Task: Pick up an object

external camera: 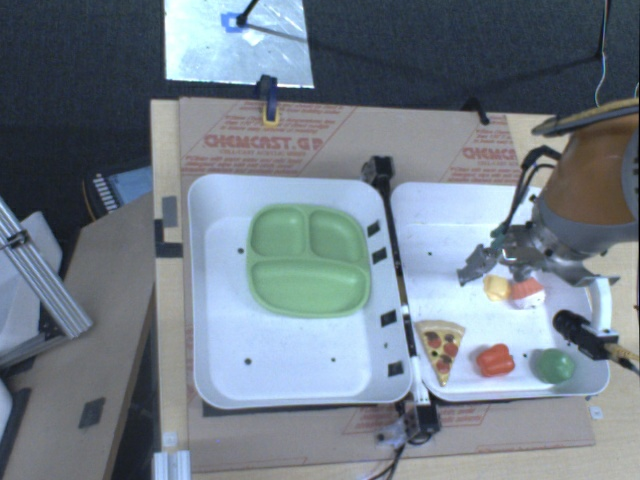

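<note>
We are reaching into the right bin (440, 218), our pincer (500, 266) low and right by the yellow and red toy (512, 289), though we cannot tell how wide it is, so next it must close on the toy and lift.

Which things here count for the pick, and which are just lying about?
For the pick: gripper; yellow piece; red-and-white piece; pizza slice; red pepper; green ball; right bin.

Lying about: green divided plate; left bin.
</note>
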